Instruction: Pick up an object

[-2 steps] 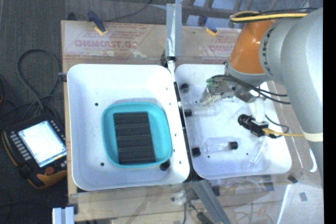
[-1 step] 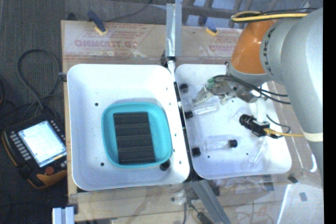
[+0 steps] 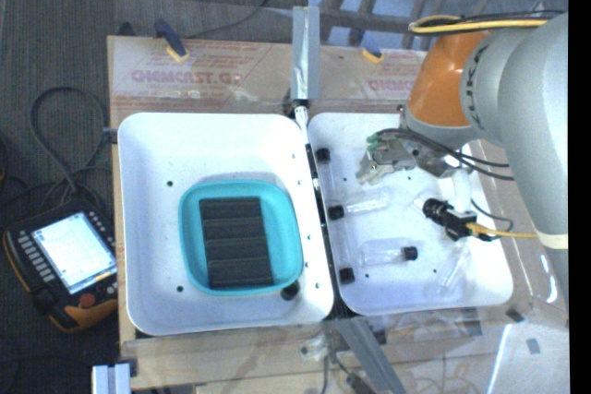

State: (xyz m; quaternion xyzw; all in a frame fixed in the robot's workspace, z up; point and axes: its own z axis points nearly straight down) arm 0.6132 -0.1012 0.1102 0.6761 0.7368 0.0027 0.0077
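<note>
Vial (image 3: 384,252) lies in right bin (image 3: 397,289)

Dark grey carpet (image 3: 65,5) around wooden bench (image 3: 212,74)

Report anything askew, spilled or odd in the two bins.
Nothing looks spilled or broken. A few clear tubes lie loose at differing angles in the right bin; the teal tray sits roughly square in the left bin.

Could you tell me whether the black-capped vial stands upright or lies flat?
Flat: the vial lies lengthwise on the floor of the right bin.
</note>
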